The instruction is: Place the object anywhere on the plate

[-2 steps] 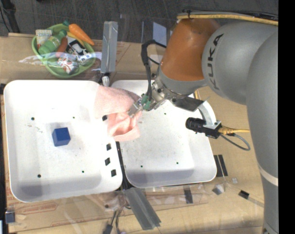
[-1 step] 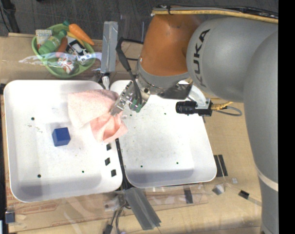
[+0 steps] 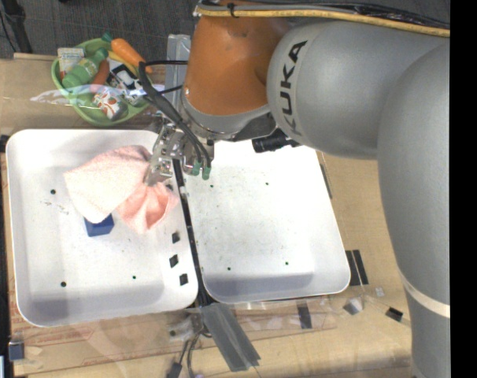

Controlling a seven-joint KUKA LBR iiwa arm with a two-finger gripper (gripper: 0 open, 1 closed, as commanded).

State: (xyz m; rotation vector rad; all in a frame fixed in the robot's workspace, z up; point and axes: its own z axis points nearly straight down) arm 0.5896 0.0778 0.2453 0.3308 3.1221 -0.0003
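Looking down through the camera view, I see the gripper hanging over the divide between the bins, at the pink cloth's three o'clock edge in the left bin. A blue block peeks out at the cloth's six o'clock. I judge this the grasping step. No plate is evident to me; locating it comes next.

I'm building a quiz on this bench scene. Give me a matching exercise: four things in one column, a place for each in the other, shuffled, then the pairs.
Things:
1. pink cloth
2. blue block
3. green bowl
4. gripper

Places:
A. on the bench beyond the left bin
B. above the seam between the two bins
C. spread in the left bin's upper half
D. at the cloth's lower edge, in the left bin

Pairs: 1-C, 2-D, 3-A, 4-B
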